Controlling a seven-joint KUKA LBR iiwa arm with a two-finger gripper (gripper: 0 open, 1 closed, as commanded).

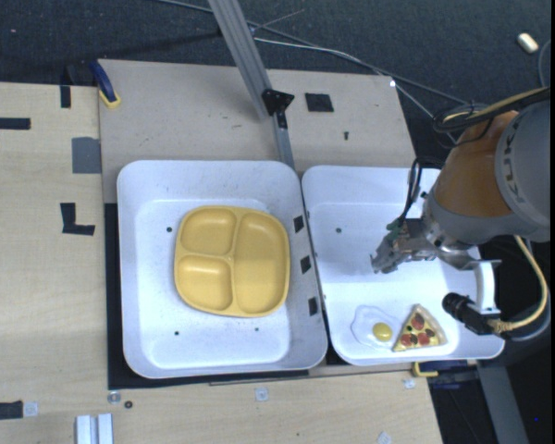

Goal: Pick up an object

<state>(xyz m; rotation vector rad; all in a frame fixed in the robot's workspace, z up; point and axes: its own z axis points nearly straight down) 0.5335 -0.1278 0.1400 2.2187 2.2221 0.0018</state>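
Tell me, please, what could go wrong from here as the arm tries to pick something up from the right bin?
The pincer sits over bare floor of the right bin, apart from the fried egg and pizza slice, so closing here would likely grab nothing. Both toys look flat and lie near the bin's front wall, so the wall may crowd the approach and they may slip out.

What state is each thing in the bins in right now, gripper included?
Yellow divided plate: lying flat in the left bin, right side up.
Toy fried egg: flat on the right bin floor, near front edge.
Toy pizza slice: flat, beside the egg, untouched.
Gripper: low over the right bin's middle, nothing seen between its fingers.
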